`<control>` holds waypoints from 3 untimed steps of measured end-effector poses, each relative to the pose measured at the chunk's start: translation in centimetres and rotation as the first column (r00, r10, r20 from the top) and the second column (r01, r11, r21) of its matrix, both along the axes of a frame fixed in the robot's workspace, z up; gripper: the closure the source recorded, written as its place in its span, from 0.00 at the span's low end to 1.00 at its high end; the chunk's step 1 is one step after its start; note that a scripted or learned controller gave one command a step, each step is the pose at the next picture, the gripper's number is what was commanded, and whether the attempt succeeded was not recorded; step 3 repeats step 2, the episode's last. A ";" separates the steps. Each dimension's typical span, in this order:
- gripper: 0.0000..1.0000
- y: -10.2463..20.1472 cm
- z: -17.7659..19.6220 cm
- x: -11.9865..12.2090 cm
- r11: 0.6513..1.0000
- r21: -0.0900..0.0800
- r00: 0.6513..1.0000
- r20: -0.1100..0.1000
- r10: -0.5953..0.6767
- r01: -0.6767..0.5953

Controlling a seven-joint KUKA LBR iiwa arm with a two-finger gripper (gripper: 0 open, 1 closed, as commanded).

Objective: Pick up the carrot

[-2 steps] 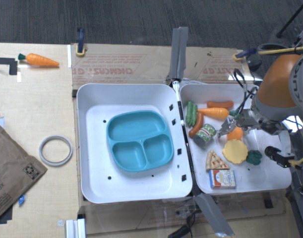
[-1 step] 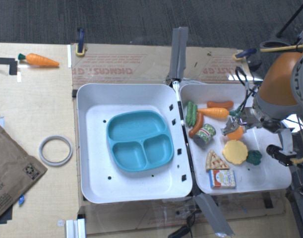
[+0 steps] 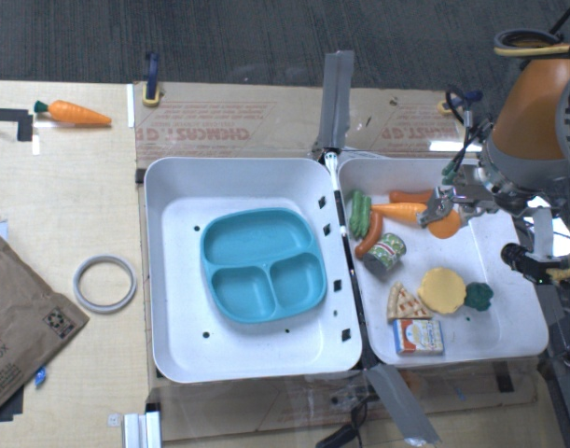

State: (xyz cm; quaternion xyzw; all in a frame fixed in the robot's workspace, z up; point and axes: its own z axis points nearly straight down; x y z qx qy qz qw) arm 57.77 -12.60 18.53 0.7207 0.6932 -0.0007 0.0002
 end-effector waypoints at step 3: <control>1.00 13.9 1.0 4.9 0.973 -0.002 0.973 -0.002 -0.231 0.231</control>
